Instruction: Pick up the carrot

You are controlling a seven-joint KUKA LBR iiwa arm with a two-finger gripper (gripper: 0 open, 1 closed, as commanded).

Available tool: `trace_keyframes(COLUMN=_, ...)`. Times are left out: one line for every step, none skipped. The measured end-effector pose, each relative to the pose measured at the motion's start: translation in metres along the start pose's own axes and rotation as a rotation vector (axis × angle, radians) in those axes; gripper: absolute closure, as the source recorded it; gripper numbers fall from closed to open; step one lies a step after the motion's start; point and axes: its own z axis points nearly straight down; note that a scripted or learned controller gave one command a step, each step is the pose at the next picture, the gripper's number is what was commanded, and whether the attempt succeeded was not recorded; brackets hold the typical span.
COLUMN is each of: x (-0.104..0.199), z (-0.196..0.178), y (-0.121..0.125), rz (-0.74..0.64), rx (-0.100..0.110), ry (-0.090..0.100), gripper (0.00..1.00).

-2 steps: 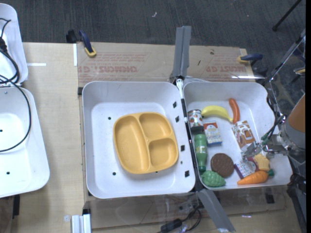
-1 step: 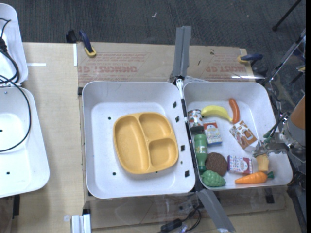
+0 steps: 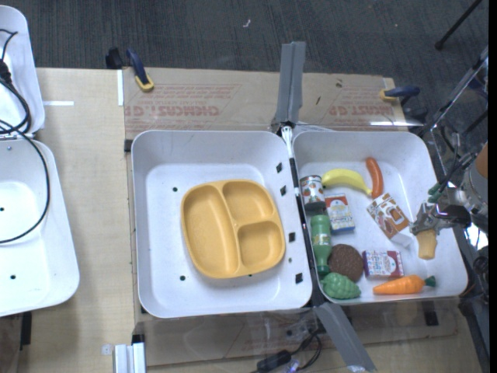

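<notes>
Carrot (image 3: 401,286) is seen lying at the near edge of the right bin (image 3: 353,138), beside a small carton (image 3: 383,263). Carton printing is too small to be read. Gripper (image 3: 429,217) is positioned above the bin's right side, apart from the carrot; its state cannot be told.

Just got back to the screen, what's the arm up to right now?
The gripper sits over the right edge of the right bin, near a pale yellow block. The carrot it is meant to pick lies untouched along the bin's near wall, below the gripper. The left bin holds a yellow divided plate. I see nothing held between the fingers.
</notes>
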Motion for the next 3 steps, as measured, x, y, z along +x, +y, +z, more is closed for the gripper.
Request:
trace_keyframes(x=0.046, z=-0.063, y=-0.005, rz=0.023, rx=0.000, ry=0.000, gripper=1.00)
trace_keyframes(x=0.059, z=-0.019, y=-0.012, rz=0.064, rx=0.001, ry=0.000, gripper=1.00)
trace_keyframes(x=0.091, z=-0.021, y=-0.016, rz=0.170, rx=0.002, ry=0.000, gripper=1.00)
